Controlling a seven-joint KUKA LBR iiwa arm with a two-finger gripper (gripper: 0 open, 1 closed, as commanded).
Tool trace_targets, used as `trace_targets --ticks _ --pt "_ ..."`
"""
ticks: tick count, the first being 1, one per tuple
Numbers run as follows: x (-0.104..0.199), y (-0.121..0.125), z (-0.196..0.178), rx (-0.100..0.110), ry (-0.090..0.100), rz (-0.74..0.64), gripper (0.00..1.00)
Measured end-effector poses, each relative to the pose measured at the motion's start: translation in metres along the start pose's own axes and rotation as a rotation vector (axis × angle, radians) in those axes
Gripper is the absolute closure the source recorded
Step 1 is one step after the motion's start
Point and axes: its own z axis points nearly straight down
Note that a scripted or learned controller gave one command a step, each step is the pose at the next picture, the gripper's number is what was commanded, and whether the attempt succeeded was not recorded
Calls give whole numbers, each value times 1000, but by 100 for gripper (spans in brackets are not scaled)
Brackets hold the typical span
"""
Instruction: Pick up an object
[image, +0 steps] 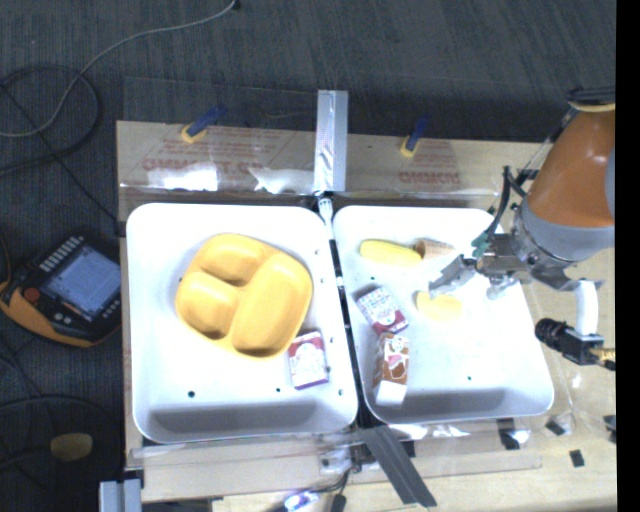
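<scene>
In the right bin lie a yellow banana-shaped piece with a small brown piece beside it, a pale yellow round piece, and two small cartons. My gripper hangs over the right bin's upper right part, just right of the pale yellow piece. It is open, its fingers spread apart with nothing between them. The left bin holds a large yellow lobed object and one small carton.
A metal divider strip stands at the back between the bins. The arm's orange band and grey wrist cover the right bin's right rim. A handheld pendant lies on the floor to the left.
</scene>
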Motion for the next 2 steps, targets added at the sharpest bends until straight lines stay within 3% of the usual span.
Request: trace_targets --ticks 1,2 --pt "5 43 108 -1 -2 -118 0" --pt "1 96 129 -10 -4 -49 0"
